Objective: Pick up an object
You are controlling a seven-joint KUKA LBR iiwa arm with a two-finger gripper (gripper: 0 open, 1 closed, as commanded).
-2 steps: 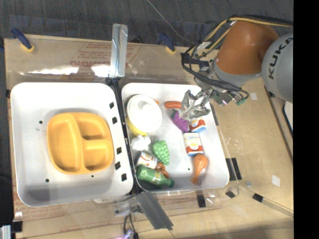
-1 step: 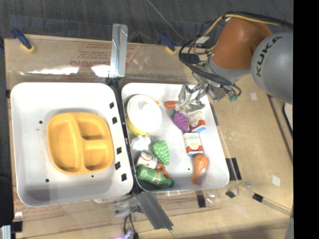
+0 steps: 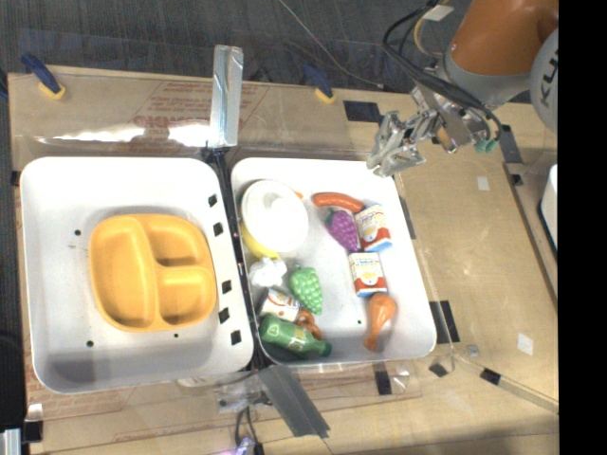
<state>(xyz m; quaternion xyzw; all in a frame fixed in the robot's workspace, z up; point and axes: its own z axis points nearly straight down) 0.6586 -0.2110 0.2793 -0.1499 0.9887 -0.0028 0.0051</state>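
Overhead, pincer (image 3: pixel 394 150): hangs just above the far right corner of the right bin (image 3: pixel 410 254), nothing between its metal fingers; how wide they stand apart cannot be told.
Right bin: white bowl (image 3: pixel 275 211) on a yellow one, red sausage (image 3: pixel 338 200), purple grapes (image 3: pixel 342 229), two small cartons (image 3: pixel 366 273), green grapes (image 3: pixel 307 289), orange drumstick (image 3: pixel 379 318), green bottle (image 3: pixel 292 339).
Left bin (image 3: pixel 57 197): yellow divided plate (image 3: pixel 152 271) lying flat in its middle.
Desk (image 3: pixel 474 254): brown, taped.

Lighting even, moderately bright, overhead. Glare streak on clear sheet (image 3: pixel 123 133) behind left bin (image 3: pixel 38 254) (soft shadow inside its near wall). Gripper (image 3: pixel 394 150) slightly blurred.
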